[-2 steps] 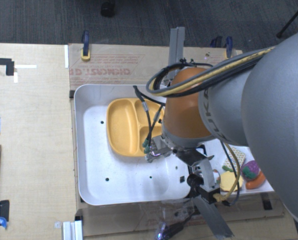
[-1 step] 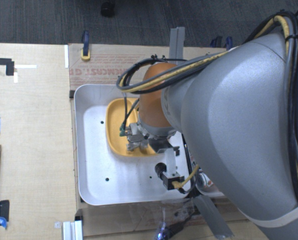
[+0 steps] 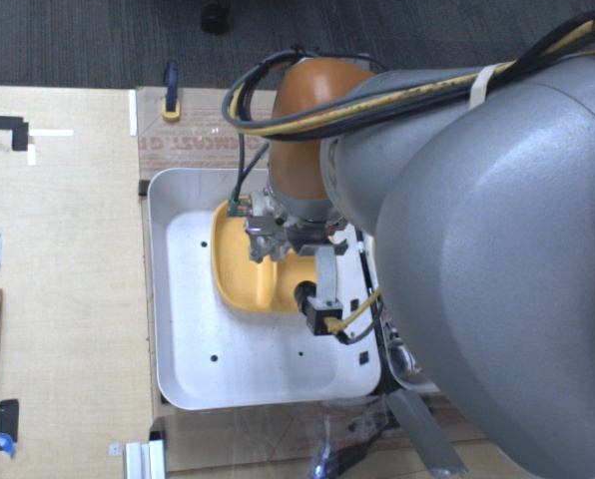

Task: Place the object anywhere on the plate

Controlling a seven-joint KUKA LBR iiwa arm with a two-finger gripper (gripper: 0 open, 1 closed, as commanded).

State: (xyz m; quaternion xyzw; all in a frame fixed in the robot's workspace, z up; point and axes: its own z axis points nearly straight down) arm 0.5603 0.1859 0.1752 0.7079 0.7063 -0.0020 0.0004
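Gripper [image 3: 268,239] low over the yellow plate, its grip hidden by the wrist: whether it is spread or closed cannot be told.

The grey metal gripper hangs over the upper right part of the shallow white plastic bin [image 3: 160,297]. Beneath it, the rounded yellow plate [image 3: 240,272] lies flat on the bin's floor, in the upper middle. The plate's long axis runs from the bin's far rim toward its near rim. The bulky grey arm with its orange band [image 3: 312,118] covers the bin's right side, and looped black cables [image 3: 240,98] cross above the bin's far rim. A blue-handled clamp [image 3: 170,93] sits just beyond the bin's far left corner. The pale wooden bench top [image 3: 58,267] spreads left of the bin, and dark carpet [image 3: 98,18] lies beyond it.
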